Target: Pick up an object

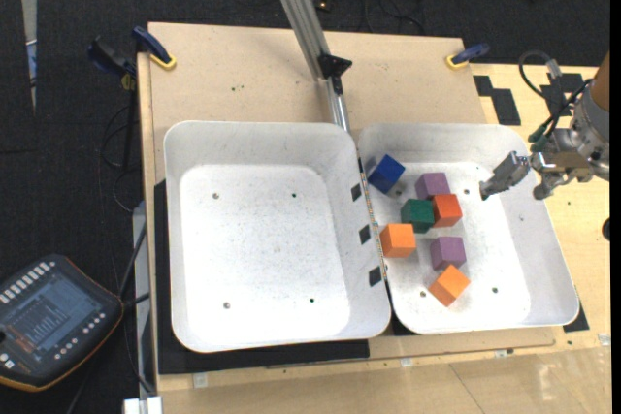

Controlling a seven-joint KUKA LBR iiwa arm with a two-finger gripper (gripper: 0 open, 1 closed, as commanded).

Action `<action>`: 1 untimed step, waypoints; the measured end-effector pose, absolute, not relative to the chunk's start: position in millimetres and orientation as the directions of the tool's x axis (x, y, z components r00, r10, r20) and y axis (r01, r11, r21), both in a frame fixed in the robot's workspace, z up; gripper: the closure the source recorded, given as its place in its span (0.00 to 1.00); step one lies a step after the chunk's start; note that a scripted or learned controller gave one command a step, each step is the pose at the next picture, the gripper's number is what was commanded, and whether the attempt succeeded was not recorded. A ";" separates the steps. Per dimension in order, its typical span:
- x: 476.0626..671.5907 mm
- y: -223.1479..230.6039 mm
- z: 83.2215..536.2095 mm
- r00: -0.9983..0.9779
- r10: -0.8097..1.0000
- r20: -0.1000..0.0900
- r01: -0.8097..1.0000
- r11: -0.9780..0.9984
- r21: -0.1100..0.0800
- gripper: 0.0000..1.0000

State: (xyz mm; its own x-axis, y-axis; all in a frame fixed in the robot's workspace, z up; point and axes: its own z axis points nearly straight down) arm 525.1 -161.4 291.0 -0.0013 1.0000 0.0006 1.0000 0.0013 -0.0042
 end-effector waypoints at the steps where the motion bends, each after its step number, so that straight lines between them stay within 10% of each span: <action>1: 525.7 -161.3 293.3 -0.001 1.000 0.000 1.000 0.001 0.000 0.00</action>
